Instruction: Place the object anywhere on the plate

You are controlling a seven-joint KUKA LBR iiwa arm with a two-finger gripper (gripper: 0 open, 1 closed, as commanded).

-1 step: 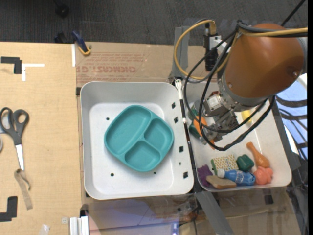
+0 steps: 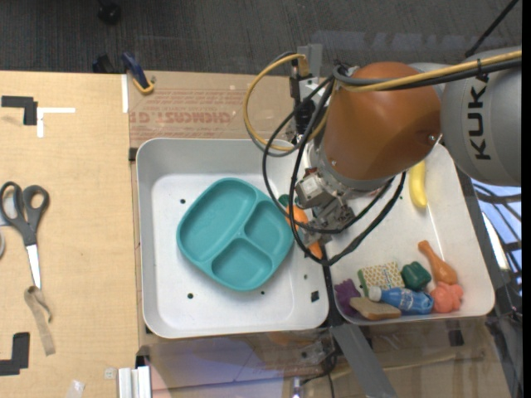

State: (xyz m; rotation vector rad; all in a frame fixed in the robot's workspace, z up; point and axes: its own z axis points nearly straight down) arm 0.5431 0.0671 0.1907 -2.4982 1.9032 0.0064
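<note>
Nothing yet on the teal divided plate (image 2: 236, 235), lying bare in the left bin (image 2: 158, 247). Gripper (image 2: 309, 222) hung just beside the plate's right rim, with something orange (image 2: 299, 216) at its tip; grasp unconfirmed. Plywood bench (image 2: 66, 222) with scissors (image 2: 25, 214); dark carpet beyond.

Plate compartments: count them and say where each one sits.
3. The teal plate in the left bin has one long compartment along its upper left, one at the right by the gripper, one at the bottom.
</note>
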